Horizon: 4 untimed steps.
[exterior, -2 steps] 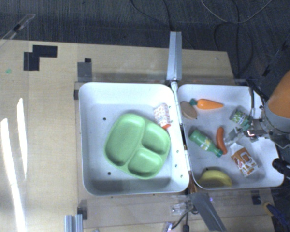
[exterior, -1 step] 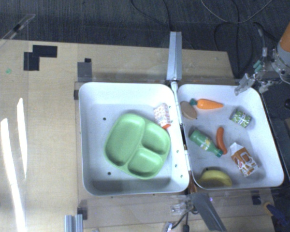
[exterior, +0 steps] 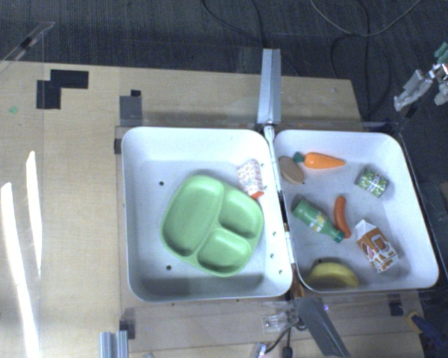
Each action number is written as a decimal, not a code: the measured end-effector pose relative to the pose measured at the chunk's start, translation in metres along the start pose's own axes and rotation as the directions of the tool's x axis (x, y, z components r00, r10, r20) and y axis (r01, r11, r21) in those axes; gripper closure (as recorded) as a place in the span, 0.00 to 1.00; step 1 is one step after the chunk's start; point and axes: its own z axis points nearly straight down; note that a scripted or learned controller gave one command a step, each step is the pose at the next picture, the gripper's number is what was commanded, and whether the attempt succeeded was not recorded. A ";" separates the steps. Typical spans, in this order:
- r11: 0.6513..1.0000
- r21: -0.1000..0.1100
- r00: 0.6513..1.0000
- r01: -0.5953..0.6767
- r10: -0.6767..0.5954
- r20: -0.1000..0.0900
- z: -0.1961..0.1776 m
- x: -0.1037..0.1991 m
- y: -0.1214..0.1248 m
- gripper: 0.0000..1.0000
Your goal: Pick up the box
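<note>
Camera view: orange-and-white box (exterior: 376, 247), tilted.

A small pale grey metal gripper (exterior: 425, 84), apparently angular, with a tiny teal spot.

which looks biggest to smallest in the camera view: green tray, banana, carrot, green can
1. green tray, by far
2. banana and carrot: look alike in length, too close to rank
3. green can, smallest
</note>
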 end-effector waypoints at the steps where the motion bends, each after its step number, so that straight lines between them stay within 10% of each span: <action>1: 0.998 0.006 0.998 0.059 -0.059 -0.004 0.139 0.013 -0.085 0.00; 2: 0.989 0.000 0.989 0.148 -0.148 -0.002 0.262 0.038 -0.159 0.00; 3: 0.976 0.001 0.976 0.218 -0.218 0.000 0.099 0.026 -0.170 0.00; 4: 0.930 0.003 0.930 0.367 -0.367 -0.004 0.139 0.023 -0.143 0.00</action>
